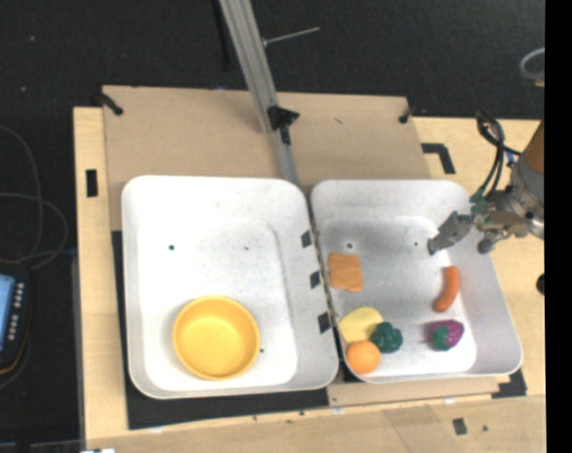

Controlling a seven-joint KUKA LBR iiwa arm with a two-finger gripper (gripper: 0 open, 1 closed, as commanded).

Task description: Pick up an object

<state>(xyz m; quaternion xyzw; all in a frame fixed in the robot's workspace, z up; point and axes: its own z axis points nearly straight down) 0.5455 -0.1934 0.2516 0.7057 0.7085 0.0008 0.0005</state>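
Bench (220, 130) tan, two white bins side by side at frame centre. Left bin (210, 215): yellow bowl (216, 337) at lower edge, upper half bare. Right bin (390, 215): orange carrot (445, 289) near right wall, purple toy (445, 334), green broccoli (388, 337), orange ball (363, 357), yellow piece (360, 323), tan block (345, 272). Gripper (463, 234) at right rim, fingers spread, nothing between them, just above carrot

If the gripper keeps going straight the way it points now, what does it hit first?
The gripper hangs over the right bin, aimed down and leftward. Likely first contact is bare bin floor near the far right corner. The carrot lies nearer the camera, off that line. Depth is unclear.
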